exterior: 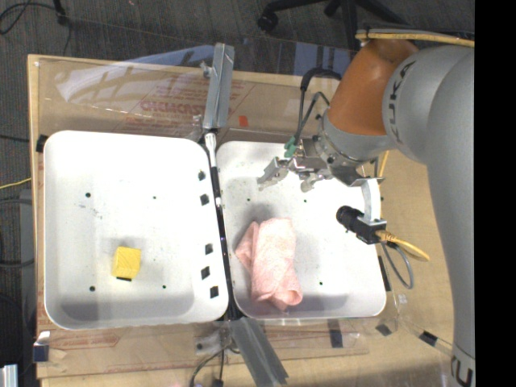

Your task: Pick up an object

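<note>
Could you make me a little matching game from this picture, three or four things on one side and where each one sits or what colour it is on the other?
Things:
1. folded cloth
2. small block
3. gripper
4. band on the arm

Descriptions:
A. yellow, in the left bin
B. orange
C. pink, near the front of the right bin
D. over the back part of the right bin, above the cloth in the picture

Pairs: 1-C, 2-A, 3-D, 4-B

Soft pink cloth (270, 263) — crumpled, matt, smooth white plastic bins (121, 168), wooden bench (411, 216)
</note>
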`<state>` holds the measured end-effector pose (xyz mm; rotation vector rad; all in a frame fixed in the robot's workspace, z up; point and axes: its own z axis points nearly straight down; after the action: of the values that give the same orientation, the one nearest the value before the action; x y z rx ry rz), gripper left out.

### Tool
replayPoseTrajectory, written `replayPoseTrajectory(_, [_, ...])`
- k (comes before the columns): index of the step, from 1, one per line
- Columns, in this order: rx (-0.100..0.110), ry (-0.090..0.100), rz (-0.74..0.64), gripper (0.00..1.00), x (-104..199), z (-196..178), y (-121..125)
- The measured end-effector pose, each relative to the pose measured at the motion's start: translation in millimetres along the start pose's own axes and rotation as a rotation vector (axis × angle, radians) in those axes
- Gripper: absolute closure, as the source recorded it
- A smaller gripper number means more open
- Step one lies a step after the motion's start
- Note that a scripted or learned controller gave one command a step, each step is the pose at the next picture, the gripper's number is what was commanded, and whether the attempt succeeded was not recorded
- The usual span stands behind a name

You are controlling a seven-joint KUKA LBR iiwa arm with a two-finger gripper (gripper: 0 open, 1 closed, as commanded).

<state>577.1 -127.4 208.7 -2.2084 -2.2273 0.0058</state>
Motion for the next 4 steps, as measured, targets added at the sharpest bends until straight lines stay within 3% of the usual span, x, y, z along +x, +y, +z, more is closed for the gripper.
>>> replayPoseTrajectory(1, [-0.001, -0.001, -0.081, 0.00, 16, 116, -23])
replayPoseTrajectory(2, [0.000, -0.001, -0.084, 1.00, 15, 106, -23])
replayPoseTrajectory(3, [-0.006, -0.002, -0.094, 1.00, 23, -25, 42])
replayPoseTrajectory(4, [-0.005, -0.001, -0.094, 0.00, 24, -24, 42])
